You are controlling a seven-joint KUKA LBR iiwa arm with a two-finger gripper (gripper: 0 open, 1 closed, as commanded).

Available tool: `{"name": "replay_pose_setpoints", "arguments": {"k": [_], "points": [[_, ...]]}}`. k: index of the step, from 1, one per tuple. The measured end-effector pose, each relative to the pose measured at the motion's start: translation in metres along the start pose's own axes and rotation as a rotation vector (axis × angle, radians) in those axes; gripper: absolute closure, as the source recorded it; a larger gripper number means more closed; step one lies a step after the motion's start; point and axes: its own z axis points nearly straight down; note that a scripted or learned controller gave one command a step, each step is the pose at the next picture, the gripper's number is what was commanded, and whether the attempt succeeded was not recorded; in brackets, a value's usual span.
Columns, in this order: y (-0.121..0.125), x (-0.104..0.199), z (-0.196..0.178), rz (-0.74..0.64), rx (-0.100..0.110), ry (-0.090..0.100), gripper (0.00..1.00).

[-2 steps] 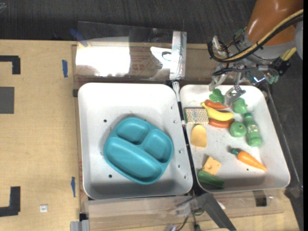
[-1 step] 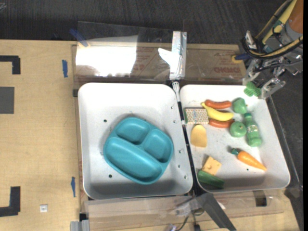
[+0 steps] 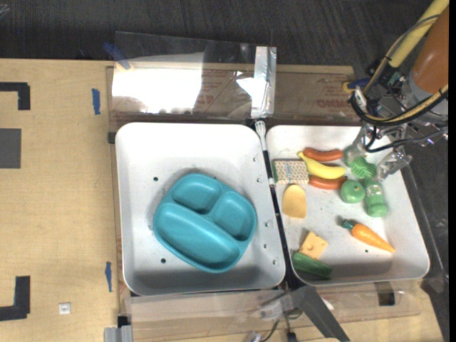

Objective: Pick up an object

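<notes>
A cucumber lies nearest; the tool, grip state unclear, hovers over green toys, needing to descend.

No readable text, labels or nos. anywhere; faint dark print on the cardboard strip at upper right is too blurred to read.

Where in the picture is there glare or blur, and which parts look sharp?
Camera view: strong glare on the clear plastic sheet behind the bins; soft sheen on the teal divided plate; the arm's orange band is blurred; the toy carrot and banana look fairly sharp.
</notes>
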Motion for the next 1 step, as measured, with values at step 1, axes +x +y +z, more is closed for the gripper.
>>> {"name": "replay_pose_setpoints", "arguments": {"k": [1], "points": [[-0.0003,-0.0002,-0.0011,0.000,0.002,-0.001,0.00]]}}
